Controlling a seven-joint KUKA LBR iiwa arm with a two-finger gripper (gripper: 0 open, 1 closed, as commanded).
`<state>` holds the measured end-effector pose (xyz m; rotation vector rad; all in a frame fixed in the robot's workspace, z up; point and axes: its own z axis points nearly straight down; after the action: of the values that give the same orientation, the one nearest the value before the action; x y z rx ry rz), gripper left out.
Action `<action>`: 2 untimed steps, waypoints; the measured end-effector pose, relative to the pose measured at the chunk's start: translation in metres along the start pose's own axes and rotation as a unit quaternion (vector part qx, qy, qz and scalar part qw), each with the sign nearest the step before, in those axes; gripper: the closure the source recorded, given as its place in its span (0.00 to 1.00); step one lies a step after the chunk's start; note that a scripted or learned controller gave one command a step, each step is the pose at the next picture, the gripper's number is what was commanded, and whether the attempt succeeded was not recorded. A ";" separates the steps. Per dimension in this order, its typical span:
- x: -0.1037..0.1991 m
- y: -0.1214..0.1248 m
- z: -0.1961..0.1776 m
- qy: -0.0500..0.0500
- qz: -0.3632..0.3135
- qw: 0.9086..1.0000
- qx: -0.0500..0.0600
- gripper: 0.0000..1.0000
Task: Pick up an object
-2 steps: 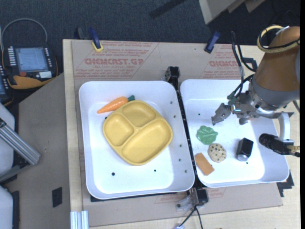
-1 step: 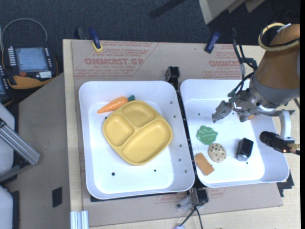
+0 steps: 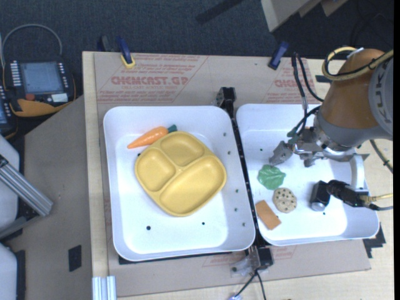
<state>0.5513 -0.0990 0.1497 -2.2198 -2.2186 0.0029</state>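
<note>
Hanging in the right white bin (image 3: pixel 300 230), metal fingers (image 3: pixel 294 152) spreading open, gripping nothing, just above the crinkly green leaf toy (image 3: pixel 271 176).

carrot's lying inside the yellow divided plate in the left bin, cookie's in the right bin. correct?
Not quite. In the camera view the carrot lies on the left bin floor beside the yellow divided plate, against its upper-left rim, not inside it. The cookie is in the right bin.

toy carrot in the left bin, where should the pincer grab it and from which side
Probably the carrot at mid-body, from straight above, fingers closing across its narrow width. It lies flat against the yellow divided plate, so align the fingers along that rim; the tapered tip offers less hold.
</note>
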 end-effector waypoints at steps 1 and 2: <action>-0.008 -0.008 0.056 0.000 0.001 1.000 0.002 0.00; -0.008 -0.007 0.063 0.000 0.000 1.000 -0.001 0.00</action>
<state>0.5441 -0.1065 0.0865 -2.2206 -2.2193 -0.0005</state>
